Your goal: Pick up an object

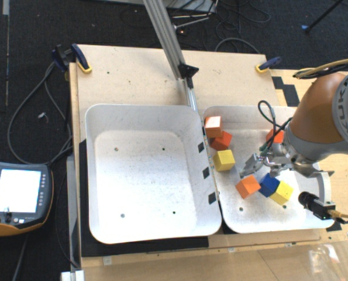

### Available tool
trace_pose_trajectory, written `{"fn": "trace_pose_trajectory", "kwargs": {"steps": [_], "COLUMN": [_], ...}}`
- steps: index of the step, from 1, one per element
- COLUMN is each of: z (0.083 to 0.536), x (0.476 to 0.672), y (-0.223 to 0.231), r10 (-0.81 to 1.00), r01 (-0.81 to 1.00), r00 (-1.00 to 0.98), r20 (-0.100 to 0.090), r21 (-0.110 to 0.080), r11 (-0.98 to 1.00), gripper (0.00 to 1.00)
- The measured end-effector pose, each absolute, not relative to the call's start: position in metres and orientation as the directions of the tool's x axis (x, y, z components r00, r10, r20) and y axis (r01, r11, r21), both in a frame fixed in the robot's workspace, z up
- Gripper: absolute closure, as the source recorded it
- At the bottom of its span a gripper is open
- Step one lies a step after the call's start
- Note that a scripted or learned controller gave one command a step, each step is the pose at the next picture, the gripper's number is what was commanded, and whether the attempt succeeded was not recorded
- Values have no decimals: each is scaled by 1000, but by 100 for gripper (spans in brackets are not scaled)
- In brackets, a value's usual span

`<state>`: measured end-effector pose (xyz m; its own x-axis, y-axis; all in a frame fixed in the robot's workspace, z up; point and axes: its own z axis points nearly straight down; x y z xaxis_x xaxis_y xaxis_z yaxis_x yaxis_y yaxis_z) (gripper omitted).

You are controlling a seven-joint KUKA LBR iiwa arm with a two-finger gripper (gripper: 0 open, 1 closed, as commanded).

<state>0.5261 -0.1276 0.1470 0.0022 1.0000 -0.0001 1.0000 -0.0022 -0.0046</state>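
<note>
arm (pixel 323 122) over right bin (pixel 244 224); hand (pixel 257 164) beside orange block (pixel 248 186), blue block (pixel 269 185)

You are looking at an arm (pixel 328 119) whose large rounded shell at the right of the frame is orange-brown, with a grey segment below it toward the wrist. Black cables (pixel 267 113) loop off the wrist on its upper left side, and yellowish and dark cables run across the top of the shell. The gripper (pixel 257 164) at centre right is grey metal. A white bracket with a black cylindrical part (pixel 315 205) sits at lower right.
</note>
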Motion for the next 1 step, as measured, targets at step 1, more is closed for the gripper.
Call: {"fn": "trace_pose_trajectory", "kwargs": {"steps": [1], "z": [93], "x": [552], "y": [-126], "r10": [1000], "r01": [1000], "r00": [-3], "r20": [-1], "r21": [2], "r11": [3], "gripper": [0]}}
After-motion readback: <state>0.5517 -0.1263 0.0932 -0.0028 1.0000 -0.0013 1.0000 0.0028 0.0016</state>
